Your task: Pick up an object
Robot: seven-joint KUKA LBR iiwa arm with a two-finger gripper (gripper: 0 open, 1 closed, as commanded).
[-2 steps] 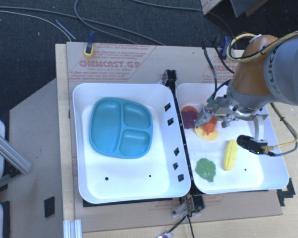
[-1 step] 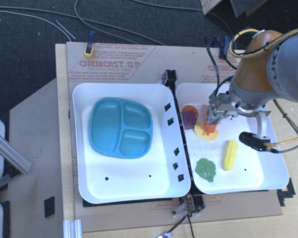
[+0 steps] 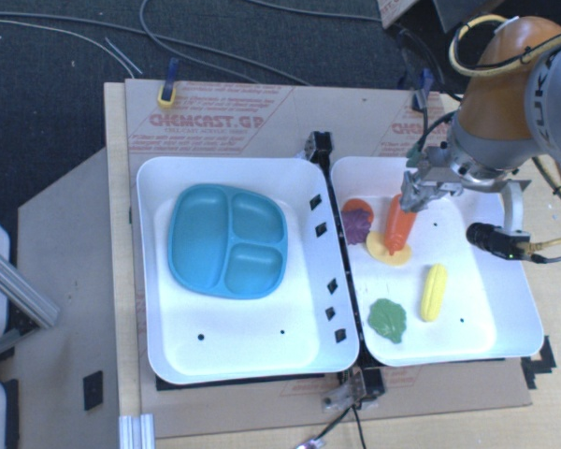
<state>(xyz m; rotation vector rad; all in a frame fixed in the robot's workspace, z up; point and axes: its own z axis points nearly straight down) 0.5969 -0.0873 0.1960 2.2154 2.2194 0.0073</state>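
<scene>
A wooden bench (image 3: 262, 120) is seen bearing two shallow white bins side by side. The left bin (image 3: 159, 251) lies well to the left of the pincer, and a blue divided plate (image 3: 228, 241) rests in it. The right bin (image 3: 486, 307) lies directly beneath the pincer. The grey arm (image 3: 505, 92) with its orange band is reached in from the right.

The pincer (image 3: 413, 202) is lowered over the upper end of an orange carrot (image 3: 397, 226); how far it is open, and whether the carrot is gripped, cannot be told.

Below the pincer, at the carrot's lower end, a flat yellow piece (image 3: 389, 250) is seen. A yellow corn cob (image 3: 433, 292) lies further below, slightly right. A green leafy item (image 3: 387, 318) lies below, slightly left. A purple and orange item (image 3: 357, 217) sits just left.
</scene>
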